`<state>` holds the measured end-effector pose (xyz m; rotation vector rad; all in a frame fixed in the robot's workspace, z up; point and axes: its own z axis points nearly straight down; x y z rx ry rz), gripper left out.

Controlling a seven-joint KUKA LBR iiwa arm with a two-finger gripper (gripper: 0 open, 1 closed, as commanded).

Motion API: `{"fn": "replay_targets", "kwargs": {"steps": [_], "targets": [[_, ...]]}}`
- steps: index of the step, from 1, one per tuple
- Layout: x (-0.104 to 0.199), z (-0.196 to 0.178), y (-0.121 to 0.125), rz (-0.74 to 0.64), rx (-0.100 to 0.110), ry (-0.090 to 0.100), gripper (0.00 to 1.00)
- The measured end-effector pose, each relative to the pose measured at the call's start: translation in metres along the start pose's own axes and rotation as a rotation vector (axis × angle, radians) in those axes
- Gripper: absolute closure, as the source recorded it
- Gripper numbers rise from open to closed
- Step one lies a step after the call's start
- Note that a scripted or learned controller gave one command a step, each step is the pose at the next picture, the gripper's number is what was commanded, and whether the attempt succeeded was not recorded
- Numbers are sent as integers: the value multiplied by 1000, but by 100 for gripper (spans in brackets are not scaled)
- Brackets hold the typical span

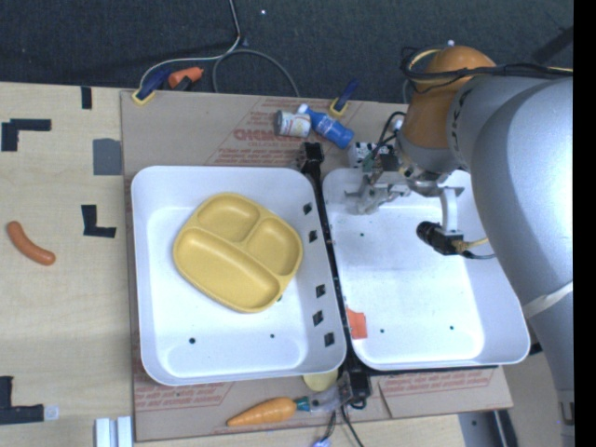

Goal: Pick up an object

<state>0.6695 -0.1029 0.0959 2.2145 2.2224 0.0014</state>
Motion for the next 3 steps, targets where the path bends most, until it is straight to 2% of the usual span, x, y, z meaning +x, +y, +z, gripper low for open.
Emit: {"fn": "replay_targets", "kwargs": {"steps": [1, 3], "targets": [[0, 1, 0, 0, 1, -1, 0], [8, 11, -1, 3, 2, 0, 0]]}}
